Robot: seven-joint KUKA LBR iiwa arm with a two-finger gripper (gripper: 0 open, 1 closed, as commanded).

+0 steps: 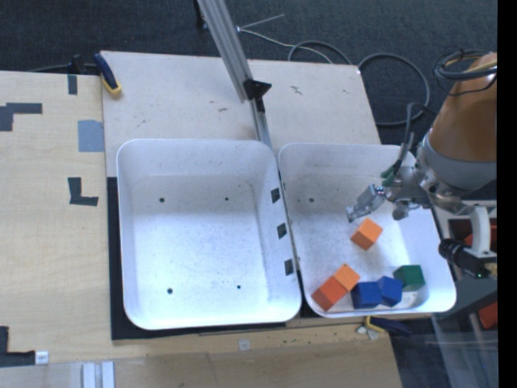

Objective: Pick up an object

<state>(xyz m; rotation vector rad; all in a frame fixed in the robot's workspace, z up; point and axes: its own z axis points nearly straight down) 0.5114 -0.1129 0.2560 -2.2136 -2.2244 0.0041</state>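
Clustered blocks [367, 288] lie against the right bin's [323, 156] near wall; a lone orange cube [367, 234] sits just below the gripper [380, 204], grasp state indiscernible. Approach step: next, descend centred over it.

I'm seeing open floor lying across the right bin [323, 176] toward its far side; blocks are crowding its near corner [367, 288], one orange cube [367, 234] sitting apart mid-floor.

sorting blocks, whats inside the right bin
The right bin holds a lone orange cube and a front-corner cluster of orange, blue and green blocks; anything beneath the arm is hidden.
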